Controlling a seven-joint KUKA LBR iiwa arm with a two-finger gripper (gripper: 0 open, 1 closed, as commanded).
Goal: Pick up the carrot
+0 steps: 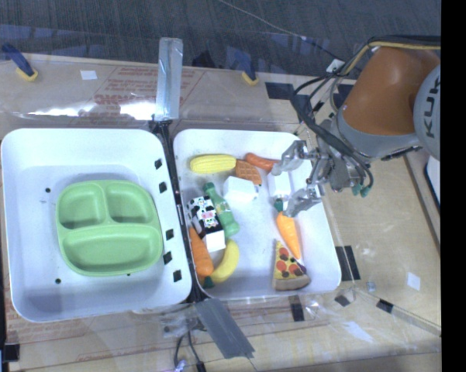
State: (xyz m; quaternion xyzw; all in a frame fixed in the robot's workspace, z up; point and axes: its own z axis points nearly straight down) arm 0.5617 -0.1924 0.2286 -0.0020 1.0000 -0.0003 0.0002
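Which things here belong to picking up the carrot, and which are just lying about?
Job in hand:
carrot
gripper

Lying about:
second carrot
corn cob
banana
pizza slice
green bottle
milk carton
hot dog
green divided plate

From my remote seat, I saw the grey arm with its broad orange band (384, 91) reaching in from the right, its wrist angled down and toward the left. Black cables looped along the upper side of the wrist. The metal two-finger hand (292, 178) hung low at the end of it, fingers pointing left. Its two silver fingers (289, 156) were spread well apart, one above the other in the camera view, with clear space between their tips and nothing held there.
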